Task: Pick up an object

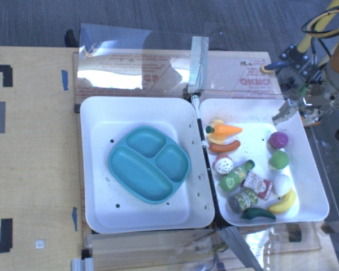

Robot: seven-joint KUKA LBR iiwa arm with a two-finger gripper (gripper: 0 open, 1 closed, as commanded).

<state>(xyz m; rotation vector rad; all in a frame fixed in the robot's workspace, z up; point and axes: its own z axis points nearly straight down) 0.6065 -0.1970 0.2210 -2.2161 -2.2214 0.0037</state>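
The right bin [312,161] holds several toy foods: an orange carrot [226,130], a brown sausage [224,147], a white speckled ball [224,165], a green bottle [236,176], a red-and-white packet [257,184], a green can [246,199], a dark cucumber [259,213], a banana [284,203], a white egg [282,182], a green ball [279,160] and a purple ball [279,139]. My gripper [287,110] hangs over the bin's far right corner, above and just beyond the purple ball, with nothing seen in it.
The left bin [96,123] holds a teal divided plate [150,164]. A clear plastic sheet [138,66] and a cardboard panel lie behind both bins. Cables and the arm's wrist [313,89] crowd the upper right.
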